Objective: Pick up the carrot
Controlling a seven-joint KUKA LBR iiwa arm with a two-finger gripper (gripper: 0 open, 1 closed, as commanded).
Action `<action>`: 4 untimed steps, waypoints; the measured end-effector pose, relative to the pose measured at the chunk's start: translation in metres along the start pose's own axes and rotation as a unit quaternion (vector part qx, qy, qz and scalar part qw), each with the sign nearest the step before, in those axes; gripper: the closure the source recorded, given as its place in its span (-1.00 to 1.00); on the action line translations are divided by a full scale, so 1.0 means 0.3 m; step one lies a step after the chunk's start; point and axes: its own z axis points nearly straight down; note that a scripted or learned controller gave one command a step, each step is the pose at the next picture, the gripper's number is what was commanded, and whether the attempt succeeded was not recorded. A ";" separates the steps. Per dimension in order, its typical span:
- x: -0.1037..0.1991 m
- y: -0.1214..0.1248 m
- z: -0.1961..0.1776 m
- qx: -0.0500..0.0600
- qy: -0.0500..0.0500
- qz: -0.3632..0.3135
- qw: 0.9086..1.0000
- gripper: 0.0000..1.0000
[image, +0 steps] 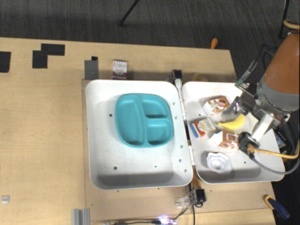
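A small orange piece (pixel 214 43), perhaps the carrot, lies past the bench's 12 o'clock edge, long axis roughly 12-to-6, while the gripper (pixel 233 110), its opening impossible to tell, hangs over the banana (pixel 236 123).

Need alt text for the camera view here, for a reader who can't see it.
The end effector hovers low over the right white bin, above a yellow banana-like item among small packets and a white cup. The left white bin holds a teal divided plate.
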 end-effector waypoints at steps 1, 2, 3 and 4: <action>0.090 -0.078 0.144 0.003 -0.001 0.112 0.994 -1.00; 0.087 -0.080 0.213 0.003 -0.002 0.081 0.997 -1.00; 0.052 -0.054 0.387 0.004 -0.001 -0.067 0.998 -1.00; 0.060 -0.052 0.351 0.003 0.000 -0.070 0.998 1.00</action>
